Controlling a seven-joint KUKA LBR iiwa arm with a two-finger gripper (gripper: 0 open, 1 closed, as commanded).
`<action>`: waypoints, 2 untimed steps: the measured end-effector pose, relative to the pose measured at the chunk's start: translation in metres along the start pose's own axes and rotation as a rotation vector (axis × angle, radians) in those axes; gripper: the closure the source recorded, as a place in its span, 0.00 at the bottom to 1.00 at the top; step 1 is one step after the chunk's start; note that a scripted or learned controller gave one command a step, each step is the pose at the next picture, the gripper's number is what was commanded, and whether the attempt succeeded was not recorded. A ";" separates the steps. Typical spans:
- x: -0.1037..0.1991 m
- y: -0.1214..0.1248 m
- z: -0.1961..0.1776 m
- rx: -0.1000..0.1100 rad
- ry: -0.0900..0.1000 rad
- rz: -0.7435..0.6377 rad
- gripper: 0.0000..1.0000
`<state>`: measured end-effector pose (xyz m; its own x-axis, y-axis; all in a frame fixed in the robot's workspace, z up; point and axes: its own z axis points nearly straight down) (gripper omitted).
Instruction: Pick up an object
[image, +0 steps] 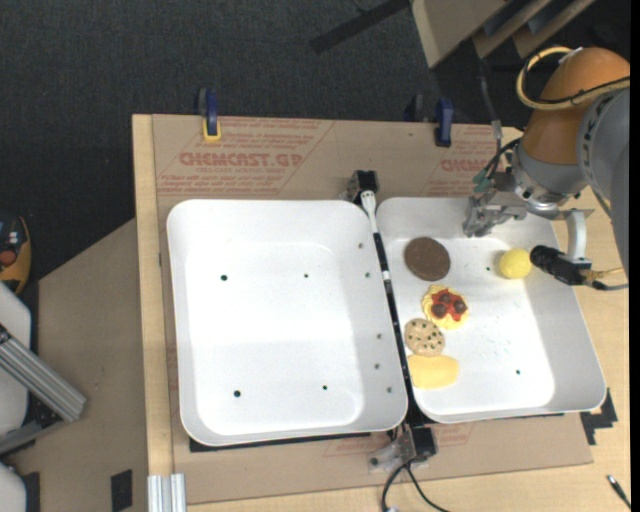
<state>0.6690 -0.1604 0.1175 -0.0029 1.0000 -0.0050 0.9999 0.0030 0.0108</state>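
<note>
Your candidates for picking are all lying in the right bin. A dark brown round cookie is sitting near the bin's far left part, close to the divide between the bins. Just on the near side of it, a small pizza-like piece with red and dark toppings is resting, and nearer again a chocolate-chip cookie is lying almost against it. A pale yellow wedge is sitting at the near end of this line, touching or nearly touching the chip cookie. Off to the right of the brown cookie, a yellow ball-like fruit is lying by itself, just beside a black piece that belongs to the arm's tooling.

The gripper is hanging over the far edge of the right bin, to the right of the brown cookie and on the far side of the yellow fruit, apart from both. You are seeing nothing between its fingers; whether they are spread or closed I cannot tell from this angle. The grey arm with its orange band is reaching in from the right.

The left bin is sitting beside it on a brown board, which is being held by two blue clamps at the far edge.
</note>
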 end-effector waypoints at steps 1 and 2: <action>0.019 -0.004 0.034 0.014 0.006 0.002 1.00; 0.018 -0.002 0.021 0.009 0.004 0.002 1.00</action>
<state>0.6673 -0.1429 0.0963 -0.0011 1.0000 -0.0008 1.0000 0.0011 0.0019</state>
